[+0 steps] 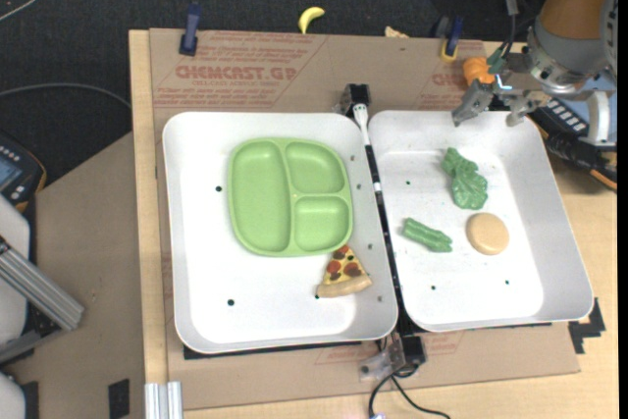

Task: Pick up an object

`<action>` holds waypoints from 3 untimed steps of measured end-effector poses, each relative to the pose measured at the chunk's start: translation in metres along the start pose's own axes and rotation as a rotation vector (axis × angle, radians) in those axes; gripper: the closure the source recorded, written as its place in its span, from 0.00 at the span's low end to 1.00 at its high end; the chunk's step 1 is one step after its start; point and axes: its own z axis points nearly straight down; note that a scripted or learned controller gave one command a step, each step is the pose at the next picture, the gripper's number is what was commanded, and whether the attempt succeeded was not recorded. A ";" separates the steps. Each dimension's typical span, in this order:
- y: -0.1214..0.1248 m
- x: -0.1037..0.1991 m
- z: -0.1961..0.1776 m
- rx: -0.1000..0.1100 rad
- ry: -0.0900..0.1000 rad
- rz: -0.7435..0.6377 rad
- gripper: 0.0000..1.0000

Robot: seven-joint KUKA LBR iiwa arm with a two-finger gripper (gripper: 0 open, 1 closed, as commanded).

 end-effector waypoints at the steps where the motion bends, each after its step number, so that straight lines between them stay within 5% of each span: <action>1: -0.052 -0.039 0.114 0.013 0.002 0.005 0.00; 2: -0.075 0.007 0.116 0.004 0.003 -0.003 0.00; 3: -0.037 -0.012 0.115 -0.005 -0.003 -0.002 0.00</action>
